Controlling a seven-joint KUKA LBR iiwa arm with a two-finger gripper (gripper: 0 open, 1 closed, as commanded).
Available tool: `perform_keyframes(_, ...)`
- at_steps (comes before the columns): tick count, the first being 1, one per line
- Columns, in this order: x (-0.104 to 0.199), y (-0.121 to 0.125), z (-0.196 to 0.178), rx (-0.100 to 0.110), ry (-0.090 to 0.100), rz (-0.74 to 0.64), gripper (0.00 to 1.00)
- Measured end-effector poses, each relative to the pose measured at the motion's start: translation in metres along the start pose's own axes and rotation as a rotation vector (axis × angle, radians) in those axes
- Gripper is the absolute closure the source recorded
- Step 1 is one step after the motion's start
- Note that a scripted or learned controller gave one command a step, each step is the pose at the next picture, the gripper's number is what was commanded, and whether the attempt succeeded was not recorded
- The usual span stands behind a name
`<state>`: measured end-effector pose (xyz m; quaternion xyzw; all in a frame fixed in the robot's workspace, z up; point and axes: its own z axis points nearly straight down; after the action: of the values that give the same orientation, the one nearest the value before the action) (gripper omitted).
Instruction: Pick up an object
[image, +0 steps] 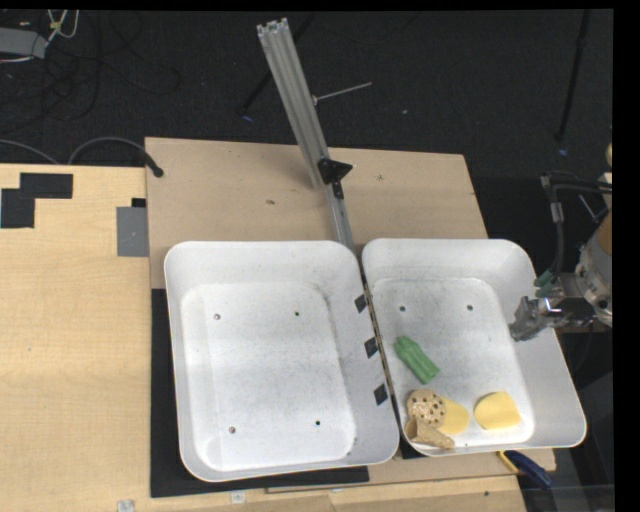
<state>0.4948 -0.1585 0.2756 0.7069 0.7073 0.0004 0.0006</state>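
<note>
In the right bin (520, 265) lie a green oblong object (416, 359) near its left wall, a tan perforated piece (427, 411) with a yellow disc (453, 417) beside it at the front, and a yellow block (497, 411) at the front right. My gripper (528, 318) hangs at the right bin's right rim, well to the right of the green object and above the yellow block in the view. Nothing shows between its fingers.
The left bin (190, 275) sits beside the right one, joined by black clips (371, 347). A slanted metal rail (300, 105) rises behind the bins. Cables (560, 215) hang by the arm at the right edge.
</note>
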Motion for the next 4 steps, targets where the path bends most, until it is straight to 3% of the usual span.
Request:
perform_keyframes(3, 0.146, 0.000, 0.017, 0.006, 0.003, -0.004, 1.00)
perform_keyframes(4, 0.193, -0.001, 0.039, 0.009, 0.002, -0.003, 1.00)
